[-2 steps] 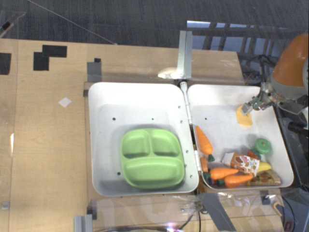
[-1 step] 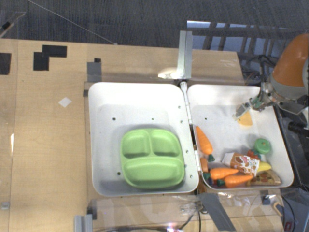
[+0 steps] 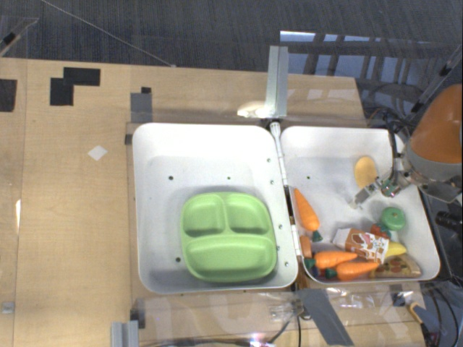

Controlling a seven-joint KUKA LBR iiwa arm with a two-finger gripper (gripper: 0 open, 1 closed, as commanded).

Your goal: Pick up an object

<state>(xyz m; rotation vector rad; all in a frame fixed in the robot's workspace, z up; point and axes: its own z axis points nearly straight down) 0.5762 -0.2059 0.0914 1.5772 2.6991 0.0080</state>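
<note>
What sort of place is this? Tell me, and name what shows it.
Probably a robotics lab test bench: two shallow white bins sit side by side, one holding a green divided plastic tray, the other toy plastic carrots, with a grey-and-orange robot arm reaching in.

Bench surface [image 3: 65, 215]: light wood, with black square markings [image 3: 74, 82] at upper left. Floor [image 3: 181, 16] beyond the bench: dark grey carpet, ribbed texture. 1 metal upright bracket [image 3: 278, 78] stands at the bench's rear edge.

The arm [image 3: 440, 132] is cut off by the right edge.
</note>
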